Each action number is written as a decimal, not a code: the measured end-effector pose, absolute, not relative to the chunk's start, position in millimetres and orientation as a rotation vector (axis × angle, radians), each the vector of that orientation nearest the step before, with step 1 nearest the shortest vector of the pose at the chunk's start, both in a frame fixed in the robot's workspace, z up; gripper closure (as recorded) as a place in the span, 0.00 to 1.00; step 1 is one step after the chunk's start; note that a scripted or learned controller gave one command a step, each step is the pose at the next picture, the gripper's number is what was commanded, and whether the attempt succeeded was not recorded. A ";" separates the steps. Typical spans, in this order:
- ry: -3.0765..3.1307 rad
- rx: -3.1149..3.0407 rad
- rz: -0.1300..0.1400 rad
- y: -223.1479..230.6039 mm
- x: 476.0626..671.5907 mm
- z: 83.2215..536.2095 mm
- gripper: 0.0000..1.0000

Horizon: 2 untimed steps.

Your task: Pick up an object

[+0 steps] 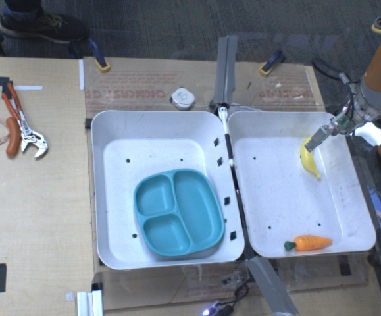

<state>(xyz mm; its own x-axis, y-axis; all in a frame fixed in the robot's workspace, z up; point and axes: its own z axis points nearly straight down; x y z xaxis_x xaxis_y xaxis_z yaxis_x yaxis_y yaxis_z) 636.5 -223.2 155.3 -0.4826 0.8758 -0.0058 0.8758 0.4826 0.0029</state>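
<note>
Here one banana [310, 160], one carrot [308, 243], one tray [177, 212]; fingers' [316, 141] state unclear

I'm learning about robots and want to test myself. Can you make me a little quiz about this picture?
1. True or false: the banana lies in the same bin as the teal plate.
2. What lies near the front edge of the right bin? A) carrot B) wrench C) tape
3. How many sections does the teal plate have?

Key: 1 false; 2 A, the carrot; 3 three.
</note>
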 end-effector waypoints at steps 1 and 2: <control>2.679 1.640 0.000 -220.0 626.4 91.9 0.00; 2.678 1.630 -0.002 -219.7 628.0 102.8 1.00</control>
